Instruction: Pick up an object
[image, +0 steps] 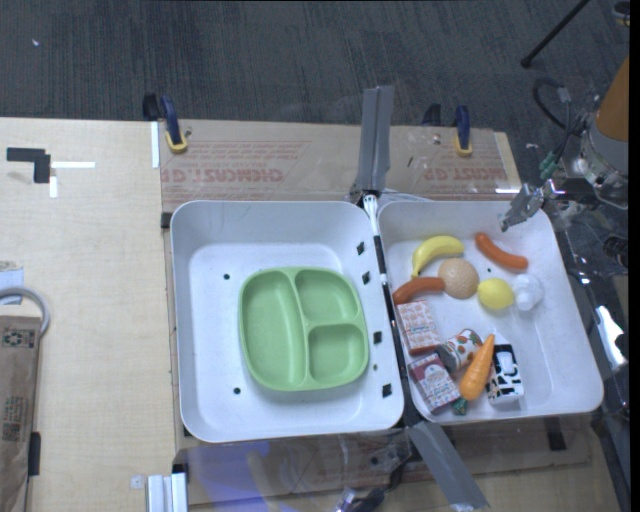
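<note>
Closest to the camera is the near rim of the two bins, with the right bin (575, 330) holding all the small stuff: at its 6 o'clock end there's a carrot (478, 367) lying tilted between a small can (459, 349) and a black-and-white carton (507, 375), plus two little red-and-white packets (417, 324) stacked toward 7 to 9 o'clock. Middle of that bin has a tan ball (458, 277) touching a lemon (495, 293), with a clear crumpled thing (527, 291) just beside the lemon. A banana (436, 251) sits at 11 o'clock, one sausage (418, 289) at 9, another sausage (501, 253) at 1 o'clock. The left bin (200, 300) has a green divided tray (303, 327) in the middle. The hand (522, 208) hangs over the right bin's 1 o'clock corner, near the far rim, nothing in it; honestly can't tell how far open it is.
</note>
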